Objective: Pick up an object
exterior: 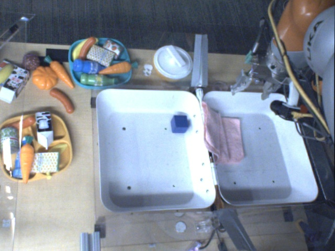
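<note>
Both bins: left bin (131,192) and right bin (272,187) looked hard white plastic, smooth, faint sheen. Blue cube (180,123) matt, maybe foam or plastic, cannot tell. Pink cloth (227,138) soft, matt, rumpled along left side. Bench (63,213) read as pale wood, smooth, low gloss. Arm (309,14) shell glossy, orange part shining. Gripper (257,80) looked bare metal, dull glint. Cables (293,88) black, rubbery. Toy carrot (26,158) glossy plastic.

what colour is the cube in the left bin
Blue. The cube shows plainly in the camera view, on the white floor of the left bin.
</note>
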{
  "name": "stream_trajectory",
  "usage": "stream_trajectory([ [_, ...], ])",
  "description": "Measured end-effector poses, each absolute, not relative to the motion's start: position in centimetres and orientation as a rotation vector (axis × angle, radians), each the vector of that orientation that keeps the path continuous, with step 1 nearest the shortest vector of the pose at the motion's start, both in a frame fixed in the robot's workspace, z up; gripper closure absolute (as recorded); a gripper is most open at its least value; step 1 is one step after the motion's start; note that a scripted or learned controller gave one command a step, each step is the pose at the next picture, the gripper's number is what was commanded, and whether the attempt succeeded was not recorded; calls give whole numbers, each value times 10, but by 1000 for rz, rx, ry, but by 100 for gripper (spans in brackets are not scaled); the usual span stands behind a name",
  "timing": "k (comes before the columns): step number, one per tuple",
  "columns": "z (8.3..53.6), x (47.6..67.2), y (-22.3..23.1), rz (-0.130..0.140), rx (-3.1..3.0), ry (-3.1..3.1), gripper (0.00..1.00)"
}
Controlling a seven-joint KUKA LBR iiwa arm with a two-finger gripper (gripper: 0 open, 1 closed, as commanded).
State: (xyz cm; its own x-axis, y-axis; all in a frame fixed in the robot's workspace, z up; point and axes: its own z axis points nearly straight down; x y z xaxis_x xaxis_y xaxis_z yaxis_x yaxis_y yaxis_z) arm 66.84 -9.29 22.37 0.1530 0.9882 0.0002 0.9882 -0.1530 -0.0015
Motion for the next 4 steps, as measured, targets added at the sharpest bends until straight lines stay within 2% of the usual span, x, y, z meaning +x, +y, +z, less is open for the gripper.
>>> stream_trajectory([
  [1,108,668,-122,3,-2258,-2182,0],
  [2,89,614,-106,-10,-2157,-2295,0],
  [3,101,616,-106,-15,-2160,-2299,100],
  [4,111,616,-105,-16,-2160,-2299,100],
])
